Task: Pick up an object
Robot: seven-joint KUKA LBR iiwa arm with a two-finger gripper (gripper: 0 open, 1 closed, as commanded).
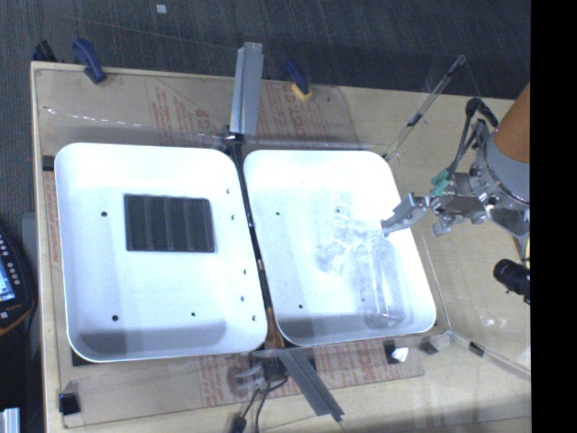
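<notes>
Pale wooden worktop: claw, grip state unreadable, hangs over right shallow white bin's rim, poised toward clear plastic bottle.

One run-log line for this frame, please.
gripper: over right bin right rim, fingers unclear | right bin: clear bottle, clear clutter | left bin: dark ribbed block | held: nothing seen

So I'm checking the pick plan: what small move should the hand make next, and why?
Probably ease the hand left and down toward the clear bottle lying in the right bin. The hand sits at that bin's right rim, above and to the right of the bottle, with nothing seen between its fingers. The bottle is faint, so its outline is uncertain.
</notes>
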